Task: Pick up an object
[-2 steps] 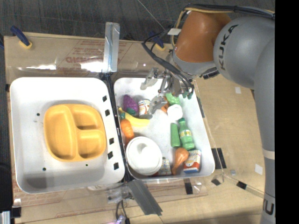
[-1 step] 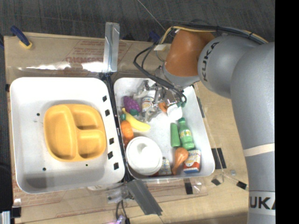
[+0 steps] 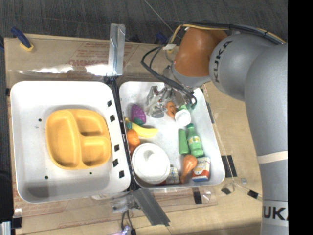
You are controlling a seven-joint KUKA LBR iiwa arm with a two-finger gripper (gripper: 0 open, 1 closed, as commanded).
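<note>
Hovering low over the back of the right bin [image 3: 210,121], the gripper [image 3: 157,102] sits w/ its metal fingers just beside a purple grape-like toy [image 3: 138,113], which lies toward the bin divider and slightly nearer the front from the tips. Nothing shows between the fingers; they look parted somewhat, though the shiny metal makes the gap hard to read. An orange piece [image 3: 170,109] and a white bottle cap [image 3: 182,116] lie just on the other side of the gripper. Likely target is the purple toy: short, roundish, no strong long axis, so approach angle matters less than a small sideways shift. A banana [image 3: 143,130] touches its front edge, long axis running across the bin. Further out: white bowl [image 3: 149,163], green bottles [image 3: 190,140], carrot [image 3: 188,165]. Left bin [image 3: 24,131] holds a yellow tray [image 3: 78,137], well apart from the arm [image 3: 244,67].
</note>
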